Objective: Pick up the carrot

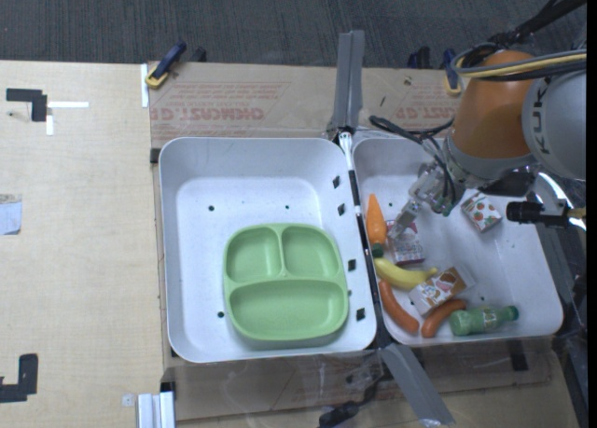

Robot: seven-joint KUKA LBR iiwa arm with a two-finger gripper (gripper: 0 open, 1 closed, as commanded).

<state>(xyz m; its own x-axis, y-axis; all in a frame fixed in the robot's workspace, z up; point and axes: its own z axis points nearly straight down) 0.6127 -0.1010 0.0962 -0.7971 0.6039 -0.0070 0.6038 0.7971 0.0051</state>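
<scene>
Just to the left of the gripper (408, 224), the carrot (375, 220) is seen lying by the right bin's (541, 272) left wall, not held. How the gripper is set cannot be told. Below the gripper, a small packet (408, 251) and a banana (403, 274) are found. Far to its left, a green plate (284, 283) is laid in the left bin (196, 230).
</scene>
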